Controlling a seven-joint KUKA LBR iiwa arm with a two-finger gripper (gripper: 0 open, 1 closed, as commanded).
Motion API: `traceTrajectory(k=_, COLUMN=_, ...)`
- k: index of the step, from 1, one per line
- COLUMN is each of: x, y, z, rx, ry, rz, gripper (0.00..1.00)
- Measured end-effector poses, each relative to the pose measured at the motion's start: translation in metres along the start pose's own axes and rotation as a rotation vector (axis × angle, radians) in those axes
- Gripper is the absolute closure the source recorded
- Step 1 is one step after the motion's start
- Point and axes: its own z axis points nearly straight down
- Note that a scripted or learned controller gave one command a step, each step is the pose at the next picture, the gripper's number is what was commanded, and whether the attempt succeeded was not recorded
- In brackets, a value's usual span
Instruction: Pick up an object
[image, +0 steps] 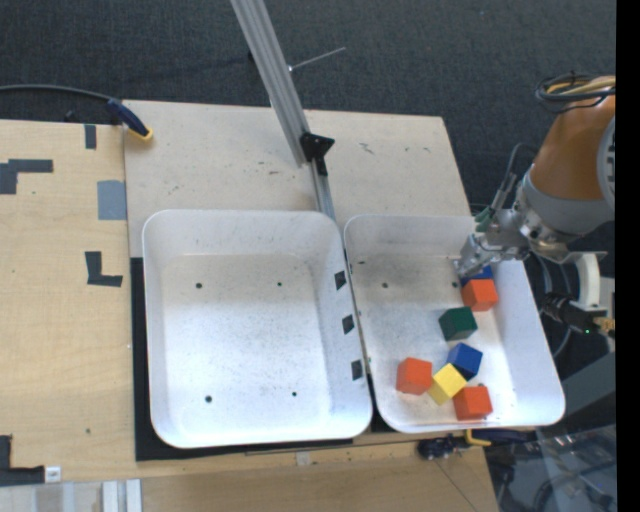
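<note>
Nearest the camera, the front rim of the two white bins runs along the wooden counter (60, 330), whose pale top carries grey tape marks. Both bins are shallow, smooth plastic trays with rounded corners and a dusty, speckled floor. Of the two, the left bin (160, 300) is the larger and shows just a few dark dots on its floor. Its neighbour, the right bin (400, 250), holds the task's blocks, all small cubes gathered toward its right and front part: an orange cube (481, 294) near the right wall, a blue cube (483, 270) partly hidden just behind it, a green cube (458, 323), another blue cube (465, 357), an orange cube (414, 376), a yellow cube (448, 383) and an orange cube (473, 401) at the front. Over the right wall, the metal gripper (476, 256) hangs low, just above the hidden blue cube; whether its jaws are apart or pinching anything cannot be made out.
</note>
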Motion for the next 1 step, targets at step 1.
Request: traceTrajectory(k=1, x=0.0495, y=-0.002, z=-0.0041, rx=0.003, ry=0.002, rz=-0.004, gripper=1.0)
